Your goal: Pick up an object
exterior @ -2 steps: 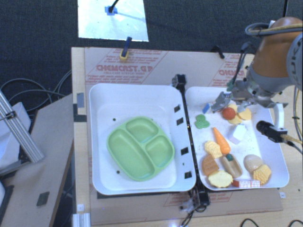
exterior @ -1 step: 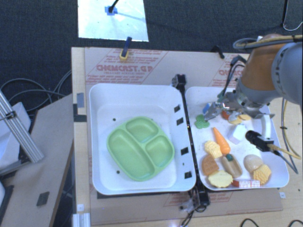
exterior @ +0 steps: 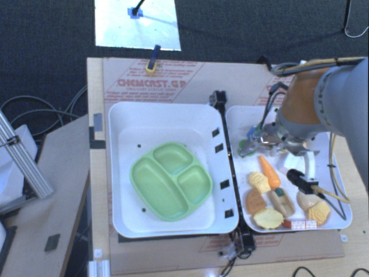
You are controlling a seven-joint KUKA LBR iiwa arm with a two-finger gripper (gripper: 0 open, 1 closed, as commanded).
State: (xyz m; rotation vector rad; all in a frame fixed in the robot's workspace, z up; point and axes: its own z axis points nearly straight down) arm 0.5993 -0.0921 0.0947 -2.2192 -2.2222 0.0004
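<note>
Camera view: carrot (exterior: 269,172) lies just below my gripper (exterior: 252,145) in the right bin (exterior: 340,212). Can't tell how my jaws stand — nothing visibly between them.

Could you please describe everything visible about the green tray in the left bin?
The green tray is a pale green, plastic-looking plate with rounded corners and three compartments: one large, two smaller. It lies flat and turned at an angle on the floor of the left bin, roughly central, nothing in it, and apart from the gripper.
</note>
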